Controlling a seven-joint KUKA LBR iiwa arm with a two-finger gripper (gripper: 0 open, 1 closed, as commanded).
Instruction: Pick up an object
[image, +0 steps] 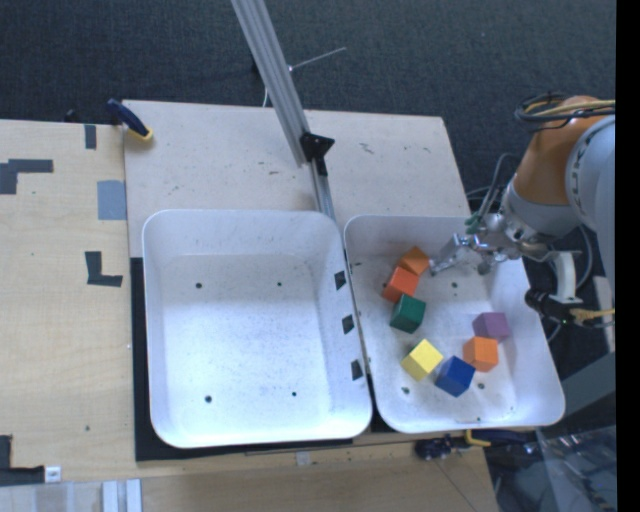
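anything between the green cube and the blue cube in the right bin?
Yes: in the camera view, the yellow cube sits between the green cube and the blue cube, close against the blue one.

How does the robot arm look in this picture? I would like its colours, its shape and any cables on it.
The arm is thick and rounded, grey, with a wide orange band above the wrist. A black cable loops over the top of the band. The gripper is small, thin and metallic grey, with thin wires, one greenish, at its base.
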